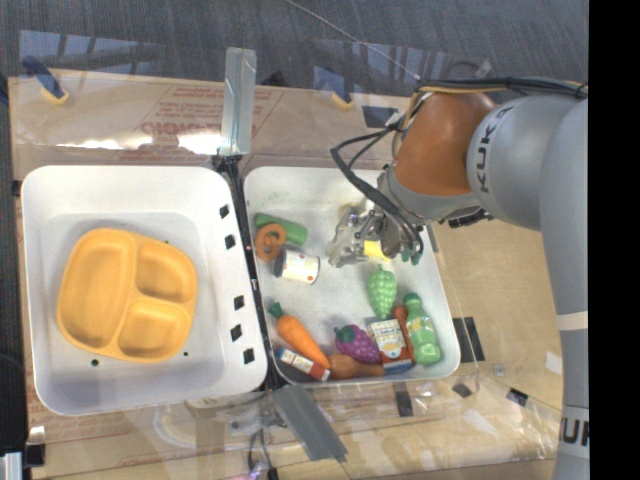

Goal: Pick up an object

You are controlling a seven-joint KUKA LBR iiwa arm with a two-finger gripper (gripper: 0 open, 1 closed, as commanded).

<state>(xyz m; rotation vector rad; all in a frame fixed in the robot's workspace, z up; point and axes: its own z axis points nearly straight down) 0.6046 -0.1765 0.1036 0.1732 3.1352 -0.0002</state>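
Robotics lab: grey industrial arm with orange band (450,148), taped-down plastic-covered cardboard surface (120,118), two shallow white bins (40,268), grey carpet floor (150,8).

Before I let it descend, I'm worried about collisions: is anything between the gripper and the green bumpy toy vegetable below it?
Nothing visible lies between the gripper and the green bumpy toy vegetable.

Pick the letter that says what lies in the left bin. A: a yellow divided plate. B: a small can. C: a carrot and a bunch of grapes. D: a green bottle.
A: the yellow divided plate lies alone in the left bin, while the toy food sits in the right bin.
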